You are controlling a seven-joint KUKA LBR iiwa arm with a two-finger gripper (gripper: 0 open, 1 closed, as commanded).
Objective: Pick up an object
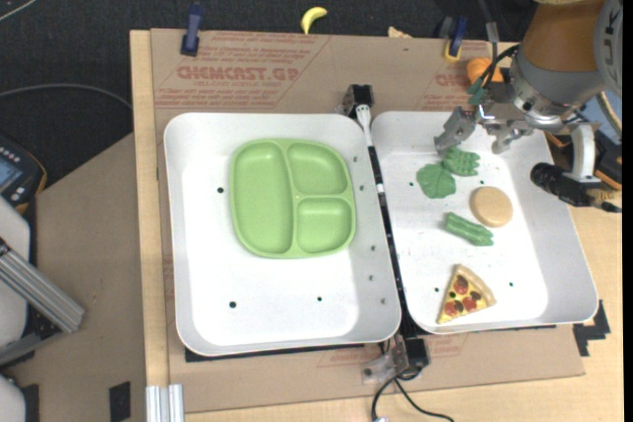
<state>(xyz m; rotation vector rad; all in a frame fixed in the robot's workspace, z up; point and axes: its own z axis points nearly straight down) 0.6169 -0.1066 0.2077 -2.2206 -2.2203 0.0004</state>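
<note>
So the gripper [478, 131] sits over the far end of the right bin [554, 296], fingers spread apart with nothing between them. Right under and just beside it lie two leafy green pieces [445, 171], flat with wavy edges, looks like toy lettuce. Nearer the camera there's a round tan cookie [491, 207], a bumpy green pod [468, 229], and a pizza slice [463, 295]. Left bin [193, 242] holds a smooth green divided plate [292, 198].

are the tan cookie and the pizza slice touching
Apart. The camera view shows bare white bin floor between the tan cookie and the pizza slice.
</note>
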